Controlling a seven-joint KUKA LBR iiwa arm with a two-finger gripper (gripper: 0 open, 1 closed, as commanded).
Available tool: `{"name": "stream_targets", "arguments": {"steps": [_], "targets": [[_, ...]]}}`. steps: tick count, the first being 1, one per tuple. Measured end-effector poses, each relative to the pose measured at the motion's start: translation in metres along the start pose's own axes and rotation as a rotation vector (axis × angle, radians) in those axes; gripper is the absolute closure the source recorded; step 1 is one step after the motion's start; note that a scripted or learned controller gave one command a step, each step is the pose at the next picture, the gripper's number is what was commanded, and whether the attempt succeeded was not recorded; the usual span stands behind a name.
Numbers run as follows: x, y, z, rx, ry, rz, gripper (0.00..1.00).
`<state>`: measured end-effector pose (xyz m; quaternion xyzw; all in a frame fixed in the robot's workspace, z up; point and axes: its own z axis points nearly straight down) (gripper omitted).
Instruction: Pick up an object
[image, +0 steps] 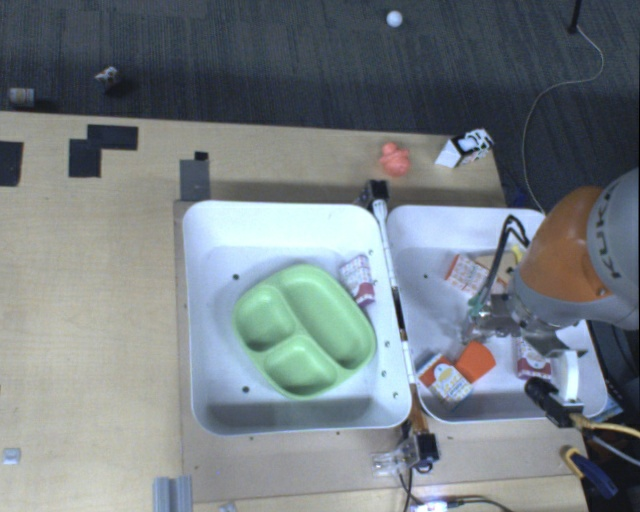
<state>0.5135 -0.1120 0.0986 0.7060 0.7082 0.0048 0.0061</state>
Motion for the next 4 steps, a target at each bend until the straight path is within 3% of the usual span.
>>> {"name": "stream_targets", "arguments": {"steps": [1, 2, 3, 4], "targets": [[0.041, 0.052, -0.086, 0.01, 0.003, -0.002, 1.0], [0.094, 0.147, -0.084, 0.012, 0.002, -0.003, 1.0], [0.048, 0.158, -0.102, 0.011, 0.001, -0.001, 1.0], [0.048, 0.158, -0.102, 0.012, 0.002, -0.002, 0.0]]}}
